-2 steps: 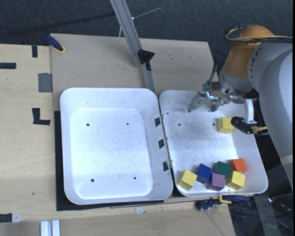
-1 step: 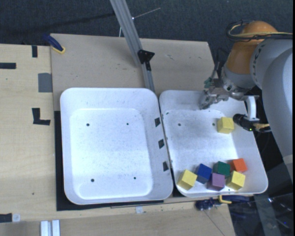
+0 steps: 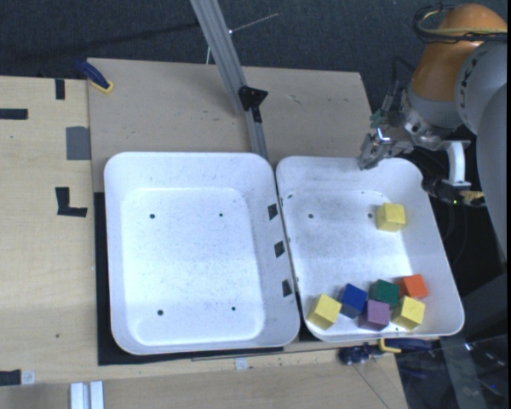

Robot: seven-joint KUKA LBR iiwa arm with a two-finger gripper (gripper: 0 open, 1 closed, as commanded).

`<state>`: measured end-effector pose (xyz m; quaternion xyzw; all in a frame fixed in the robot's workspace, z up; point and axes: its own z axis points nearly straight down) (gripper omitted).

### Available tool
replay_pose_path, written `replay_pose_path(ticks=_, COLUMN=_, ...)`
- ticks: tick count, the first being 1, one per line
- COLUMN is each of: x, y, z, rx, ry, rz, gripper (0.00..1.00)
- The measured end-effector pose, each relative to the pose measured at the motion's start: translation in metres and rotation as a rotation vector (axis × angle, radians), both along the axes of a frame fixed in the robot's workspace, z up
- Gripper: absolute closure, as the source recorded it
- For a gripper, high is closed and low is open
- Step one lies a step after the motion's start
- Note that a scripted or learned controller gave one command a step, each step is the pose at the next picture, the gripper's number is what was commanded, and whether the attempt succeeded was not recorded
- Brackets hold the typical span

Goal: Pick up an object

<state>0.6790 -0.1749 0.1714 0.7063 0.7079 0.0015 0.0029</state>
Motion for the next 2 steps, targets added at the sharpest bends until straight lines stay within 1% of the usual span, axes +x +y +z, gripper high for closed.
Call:
replay_pose_path(ticks=1, x=-0.005, y=0.001, z=0.063, rx=0.0, ry=0.001, rz=-0.001, gripper=1.0)
replay_pose_path(ticks=2, x=-0.005, y=0.002, z=0.037, rx=0.0, ry=0.009, rz=0.0, gripper=1.0)
